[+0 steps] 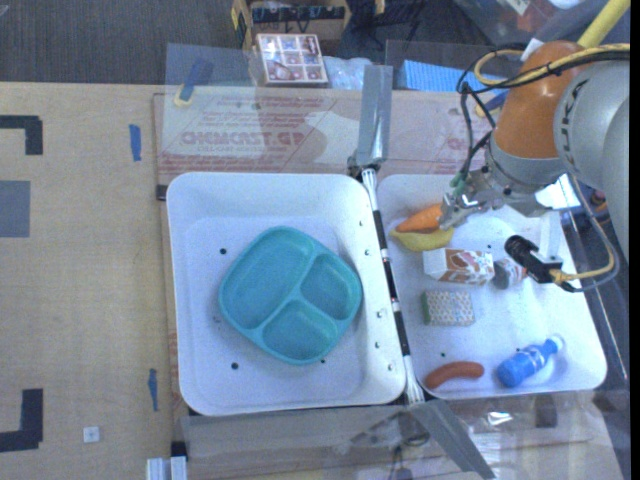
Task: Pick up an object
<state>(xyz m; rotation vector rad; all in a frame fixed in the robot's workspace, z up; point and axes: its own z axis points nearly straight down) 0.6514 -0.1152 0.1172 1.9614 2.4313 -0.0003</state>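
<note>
A: The pincer (452,211) is seen low in the right white plastic bin (590,353), at its far left corner. If its tips are apart or together cannot be told; they are too small and blurred.

B: What is found in that bin?

A: Nearest, a red sausage toy (454,373) and a blue plastic bottle (527,362) are laid by the front wall. Further in, a small speckled green sponge block (448,307) is seen, then a little white and brown carton (459,265). Furthest, a yellow toy banana (421,238) and an orange toy carrot (421,219) are touched or nearly touched by the pincer.

B: Which step is judged to be in hand?

A: The reach down, most likely. Nothing is seen lifted yet. Next, a firm close on the carrot or banana is called for, then a straight lift.

B: And the left bin?

A: A teal plastic plate with three parts (290,293) is held in the left white bin (190,208).
</note>
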